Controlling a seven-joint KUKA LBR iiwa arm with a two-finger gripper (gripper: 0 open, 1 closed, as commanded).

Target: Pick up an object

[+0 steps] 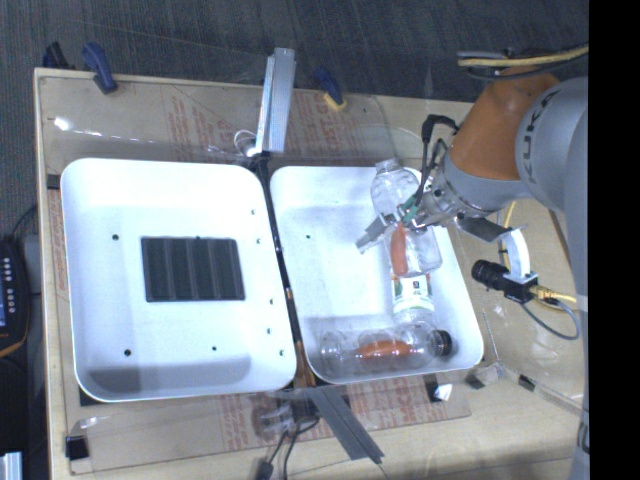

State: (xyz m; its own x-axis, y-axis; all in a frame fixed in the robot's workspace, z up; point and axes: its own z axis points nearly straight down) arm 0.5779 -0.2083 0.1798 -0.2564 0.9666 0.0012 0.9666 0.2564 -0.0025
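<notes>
A wooden surface [160, 108], seen from above at a slant, carries two shallow white bins side by side. The left bin [100, 218] holds one dark ribbed rectangular pad [193, 268] lying flat near its centre. The right bin [320, 268] holds two clear plastic bottles.

The grey arm with its orange band [500, 133] reaches in from three o'clock, and its gripper [405, 218] hangs low over the upper part of the right bin. Whether it is parted or closed cannot be told, since the tips blur into the clear plastic under them. A grey tip juts out toward nine o'clock, and the gripper sits directly over, perhaps touching, the top end of the upright bottle [408, 268]. No object is clearly seen held in it.

That bottle runs from twelve to six o'clock along the bin's right side, with a white label near its lower end and an orange-red patch showing just below the gripper. The second bottle [385, 346] lies on its side along the bin's bottom wall, at six o'clock from the gripper and well apart from it, with an orange patch inside and a dark cap at its right end. The two bottles nearly meet at the bin's lower right corner.

Two blue clamps [98, 68] grip the surface's top edge.
</notes>
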